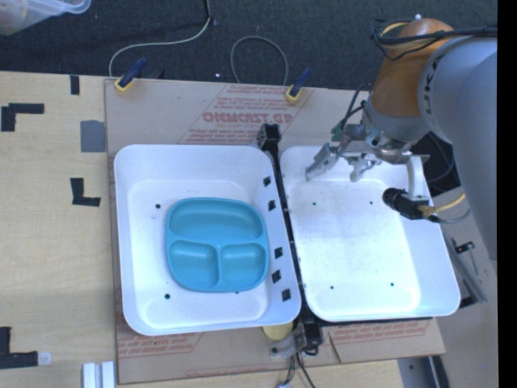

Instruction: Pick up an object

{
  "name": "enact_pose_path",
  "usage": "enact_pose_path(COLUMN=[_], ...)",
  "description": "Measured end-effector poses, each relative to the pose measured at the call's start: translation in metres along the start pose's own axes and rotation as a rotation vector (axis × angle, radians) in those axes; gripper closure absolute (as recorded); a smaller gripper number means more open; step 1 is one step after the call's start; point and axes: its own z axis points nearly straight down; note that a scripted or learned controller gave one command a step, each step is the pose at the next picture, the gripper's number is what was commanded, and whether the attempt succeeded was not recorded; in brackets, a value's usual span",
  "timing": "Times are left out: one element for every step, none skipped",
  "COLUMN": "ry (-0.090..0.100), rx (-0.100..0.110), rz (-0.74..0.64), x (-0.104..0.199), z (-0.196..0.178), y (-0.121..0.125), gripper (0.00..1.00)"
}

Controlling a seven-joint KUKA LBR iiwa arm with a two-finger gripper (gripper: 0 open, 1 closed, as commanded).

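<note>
Gripper (338, 162) is seen over the far edge of the right bin (436, 297), its two fingers spread apart with nothing between them. A blue divided plate (216, 243) lies flat in the middle of the left bin (129, 217), well apart from the gripper. It is judged to be light, stiff plastic, smooth and likely slippery; being flat and wide, it could probably be taken only at the raised rim or across a divider ridge. Open floor is left around the plate on every side. The black-clipped divider (279, 208) between the bins must be crossed, and the shallow walls allow little room for a tilted approach.
</note>
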Motion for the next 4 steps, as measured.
enact_pose_path(ry=[0.002,-0.002,-0.001,-0.006], rx=[0.001,-0.003,0.0,-0.007], rz=[-0.005,0.003,0.001,0.008], x=[0.065,0.026,0.028,-0.069], z=[0.0,-0.016,-0.015,-0.077], y=[-0.016,0.02,0.018,0.031], gripper=[0.0,0.0,0.0,0.0])
